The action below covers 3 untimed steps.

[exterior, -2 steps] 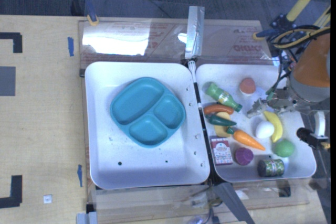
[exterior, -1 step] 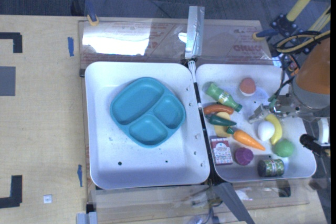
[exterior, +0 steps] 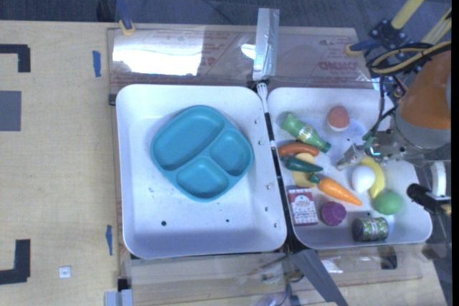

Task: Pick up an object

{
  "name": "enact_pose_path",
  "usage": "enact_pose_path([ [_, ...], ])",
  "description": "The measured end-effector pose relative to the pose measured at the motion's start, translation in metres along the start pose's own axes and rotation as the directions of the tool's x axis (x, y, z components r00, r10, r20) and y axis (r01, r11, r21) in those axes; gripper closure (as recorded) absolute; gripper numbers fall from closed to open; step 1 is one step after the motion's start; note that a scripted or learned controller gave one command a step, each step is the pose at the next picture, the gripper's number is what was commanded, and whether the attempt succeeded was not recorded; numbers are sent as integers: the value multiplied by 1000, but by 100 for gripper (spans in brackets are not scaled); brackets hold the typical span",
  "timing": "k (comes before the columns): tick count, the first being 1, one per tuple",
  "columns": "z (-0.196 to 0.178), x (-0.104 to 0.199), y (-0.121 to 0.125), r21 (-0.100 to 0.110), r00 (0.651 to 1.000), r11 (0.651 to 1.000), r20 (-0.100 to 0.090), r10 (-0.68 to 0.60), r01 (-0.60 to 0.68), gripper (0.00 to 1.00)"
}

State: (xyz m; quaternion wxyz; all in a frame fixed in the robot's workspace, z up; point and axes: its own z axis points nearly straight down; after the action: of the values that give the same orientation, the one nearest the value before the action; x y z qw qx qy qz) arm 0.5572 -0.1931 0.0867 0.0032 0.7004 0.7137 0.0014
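We see the gripper [exterior: 356, 156] low in the right bin [exterior: 416, 234], jaw state indeterminate; the egg [exterior: 362, 178] lies just below-right, banana [exterior: 376, 175] alongside.

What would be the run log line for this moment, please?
arm: over right bin | gripper: above white egg, nothing seen held | blue tray: left bin

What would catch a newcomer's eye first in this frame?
The big blue divided plate stands out, lying alone in the left bin. Next comes the colourful crowd of toy food in the right bin: a green bottle, a carrot, a white egg, a green ball and a small can. The gripper reaches in from the right, just above the egg.
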Motion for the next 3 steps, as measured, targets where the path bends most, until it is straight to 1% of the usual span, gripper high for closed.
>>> enact_pose_path([
  [1, -9, -1, 1, -3, 1000, 1000, 1, 1, -1, 100],
  [2, -9, -1, 1, -2, 1000, 1000, 1, 0, 0, 0],
  [3, -16, -1, 1, -2, 1000, 1000, 1, 1, -1, 100],
])
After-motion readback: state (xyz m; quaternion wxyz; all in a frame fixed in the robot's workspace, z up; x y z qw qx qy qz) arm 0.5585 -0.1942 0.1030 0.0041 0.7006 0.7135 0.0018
